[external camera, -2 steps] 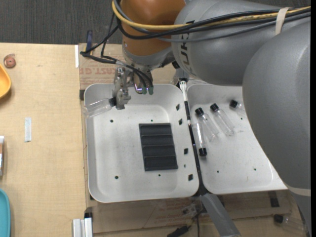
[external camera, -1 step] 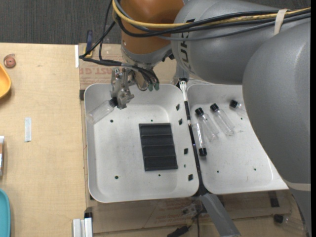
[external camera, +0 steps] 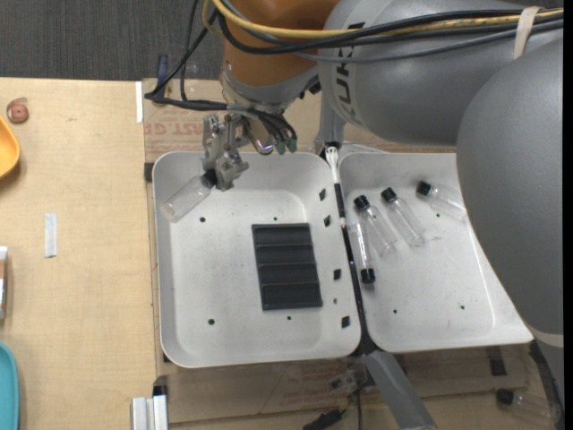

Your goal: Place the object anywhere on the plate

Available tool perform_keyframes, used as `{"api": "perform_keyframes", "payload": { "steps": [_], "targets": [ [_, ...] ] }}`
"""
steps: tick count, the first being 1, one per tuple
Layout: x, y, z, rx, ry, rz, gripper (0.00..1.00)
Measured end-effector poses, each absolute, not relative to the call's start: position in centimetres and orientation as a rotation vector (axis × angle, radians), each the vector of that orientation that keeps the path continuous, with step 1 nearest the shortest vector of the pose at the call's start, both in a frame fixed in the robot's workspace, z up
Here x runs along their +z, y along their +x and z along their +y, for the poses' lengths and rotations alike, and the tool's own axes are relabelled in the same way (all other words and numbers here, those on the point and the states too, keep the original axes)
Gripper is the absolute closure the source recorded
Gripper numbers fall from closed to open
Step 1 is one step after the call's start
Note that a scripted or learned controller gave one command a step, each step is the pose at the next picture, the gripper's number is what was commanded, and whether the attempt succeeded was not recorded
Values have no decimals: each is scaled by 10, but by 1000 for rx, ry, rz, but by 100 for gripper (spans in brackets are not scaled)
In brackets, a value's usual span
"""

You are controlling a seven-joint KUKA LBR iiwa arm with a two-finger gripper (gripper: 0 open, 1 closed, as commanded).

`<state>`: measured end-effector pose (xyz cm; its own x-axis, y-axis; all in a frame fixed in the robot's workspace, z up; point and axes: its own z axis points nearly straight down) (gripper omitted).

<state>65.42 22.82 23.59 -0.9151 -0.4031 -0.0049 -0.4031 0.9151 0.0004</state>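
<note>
One clear tube (external camera: 185, 197) in left bin (external camera: 179, 330), claw (external camera: 224, 173) beside its cap

A pale wooden worktop (external camera: 81, 267) fills the left of the scene under even, shadowless light. Brown cardboard (external camera: 183, 124) printed with red lettering lies flat beside it, its edge visible again below. Dark grey carpet (external camera: 89, 21) runs along the top. An orange dish (external camera: 5, 158) and a teal one (external camera: 7, 388) sit at the worktop's left edge, with a small round reddish disc (external camera: 17, 111) nearby.
</note>
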Motion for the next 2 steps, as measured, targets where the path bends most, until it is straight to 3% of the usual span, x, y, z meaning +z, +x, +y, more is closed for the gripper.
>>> {"api": "perform_keyframes", "payload": {
  "steps": [1,2],
  "targets": [
    [207,634,228,2,-899,3007,100],
    [199,660,228,3,-1211,2893,100]
  ]
}}
